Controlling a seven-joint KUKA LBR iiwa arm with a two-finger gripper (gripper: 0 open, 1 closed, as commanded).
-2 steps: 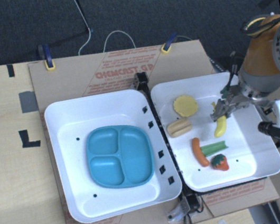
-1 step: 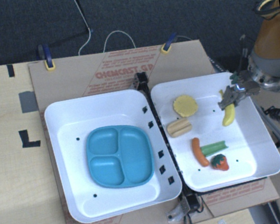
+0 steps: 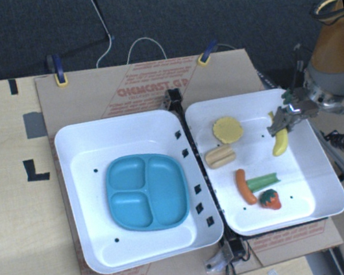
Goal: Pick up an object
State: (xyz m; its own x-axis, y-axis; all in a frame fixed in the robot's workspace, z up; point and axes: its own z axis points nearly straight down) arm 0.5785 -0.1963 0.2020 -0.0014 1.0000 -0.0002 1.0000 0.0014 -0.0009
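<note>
Dark carpet lies behind the counter [image 3: 11, 195], where a cardboard sheet [image 3: 149, 85] carries two white bins. One bin [image 3: 81, 202] holds a blue divided plate [image 3: 147, 192]. Beside it, the other bin [image 3: 315, 200] holds the toy food: a yellow round piece [image 3: 228, 129], a bun [image 3: 220, 156], a carrot [image 3: 244, 186], a green bean [image 3: 263, 181], a strawberry [image 3: 271, 199] and a banana [image 3: 281, 142]. The pincer [image 3: 281, 122] hangs just above the banana, touching or nearly so; whether it is open or closed cannot be told.
</note>
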